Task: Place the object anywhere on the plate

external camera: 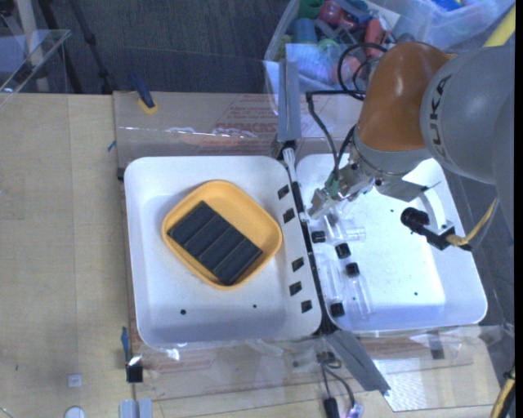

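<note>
At the lower edge, the desk [57,245] is pale wood, with some small blue and black bits too small to make out at its lower left. On it sit two white bins side by side, the left bin [155,318] and the right bin [425,302], meeting at a ridge in mid frame. A row of small black marks [294,287] runs along that ridge, and a few more black bits [353,268] lie just right of it among clear plastic that is hard to read.

In the middle of the left bin lies a yellow plate [184,214], turned corner-on. A black ribbed slab [216,238] lies flat on it, fully within the rim.

The tool [327,200] hangs over the left edge of the right bin, just beside the ridge and well apart from the plate and slab. It is small and pale against the white bin, so I cannot tell whether it is open or closed. Nothing can be seen held in it.

Above it, the orange band [400,98] and the grey arm [466,106] fill the upper right and hide the far corner of the right bin. The arm is cut off by the frame.

Behind the bins lies brown cardboard [204,114], and at the top there is coloured clutter [343,16], blurred.
</note>
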Controlling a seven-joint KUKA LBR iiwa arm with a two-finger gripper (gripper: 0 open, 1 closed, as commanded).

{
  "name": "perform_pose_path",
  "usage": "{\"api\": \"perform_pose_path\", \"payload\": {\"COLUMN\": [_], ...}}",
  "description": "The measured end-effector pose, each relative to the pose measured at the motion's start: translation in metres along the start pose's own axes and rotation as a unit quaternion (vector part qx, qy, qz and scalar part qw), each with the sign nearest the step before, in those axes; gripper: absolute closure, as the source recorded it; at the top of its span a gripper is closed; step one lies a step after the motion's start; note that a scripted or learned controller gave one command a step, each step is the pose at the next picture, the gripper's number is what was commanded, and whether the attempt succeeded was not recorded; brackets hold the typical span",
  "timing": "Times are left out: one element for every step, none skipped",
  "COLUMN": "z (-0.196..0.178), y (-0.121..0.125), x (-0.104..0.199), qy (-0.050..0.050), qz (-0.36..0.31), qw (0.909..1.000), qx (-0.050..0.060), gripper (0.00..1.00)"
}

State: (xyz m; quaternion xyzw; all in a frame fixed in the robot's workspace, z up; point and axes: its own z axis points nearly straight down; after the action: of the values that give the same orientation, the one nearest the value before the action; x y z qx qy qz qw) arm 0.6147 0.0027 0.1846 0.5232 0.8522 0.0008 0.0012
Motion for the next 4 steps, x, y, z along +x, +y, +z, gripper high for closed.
{"api": "perform_pose_path", "payload": {"z": [0.0, 0.0, -0.01, 0.0], "y": [0.013, 0.013, 0.014, 0.018], "x": [0.032, 0.032, 0.031, 0.05], "qy": [0.001, 0.001, 0.0, 0.001], "qz": [-0.052, -0.052, -0.051, -0.114], "qw": [0.9986, 0.9986, 0.9987, 0.9935], "qx": [0.001, 0.001, -0.001, 0.001], "gripper": [1.0, 0.0, 1.0, 1.0]}}
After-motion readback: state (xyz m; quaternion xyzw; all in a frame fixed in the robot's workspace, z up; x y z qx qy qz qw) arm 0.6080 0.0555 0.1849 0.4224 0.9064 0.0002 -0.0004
